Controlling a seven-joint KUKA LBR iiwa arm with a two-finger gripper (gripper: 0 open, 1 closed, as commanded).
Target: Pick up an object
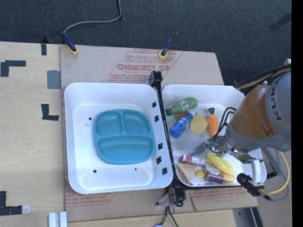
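The right bin (199, 87) holds several small items: a green bottle (182, 105), a blue bottle (180, 125), a pale yellow round fruit (199, 124), an orange carrot (213, 125), a yellow banana (220, 163), a white and pink tube (191, 160), a purple item (214, 177) and a tan slice (186, 175). My gripper (208, 148) hangs low in this bin, just above the banana and the tube and below the carrot. The grey and orange arm (258, 119) covers the bin's right side.
In the left bin (75, 93) lies a blue divided plate (124, 136). A black clip (155, 77) sits where the bins meet at the back. Both bins rest on cardboard (142, 63) held by yellow clamps. A cable (277, 186) loops by the bench's right edge.
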